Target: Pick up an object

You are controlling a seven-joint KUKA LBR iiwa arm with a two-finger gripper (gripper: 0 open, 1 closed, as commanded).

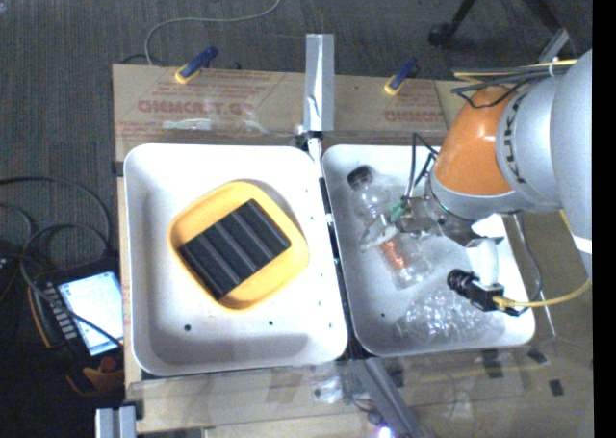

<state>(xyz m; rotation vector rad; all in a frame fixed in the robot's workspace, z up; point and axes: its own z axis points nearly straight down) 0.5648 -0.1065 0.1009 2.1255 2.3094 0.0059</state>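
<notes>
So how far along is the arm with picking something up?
Done: the arm has reached into the right bin, and the gripper sits low over the clear plastic bottle. In hand: nothing visibly lifted. Left: grasp and raise an object. The yellow and black tray lies in the left bin.

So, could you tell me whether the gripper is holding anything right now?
It cannot be told: the gripper is low over the clear plastic bottle in the right bin, its grip hidden.

Two bins [144,263], one yellow tray [289,263]
</notes>
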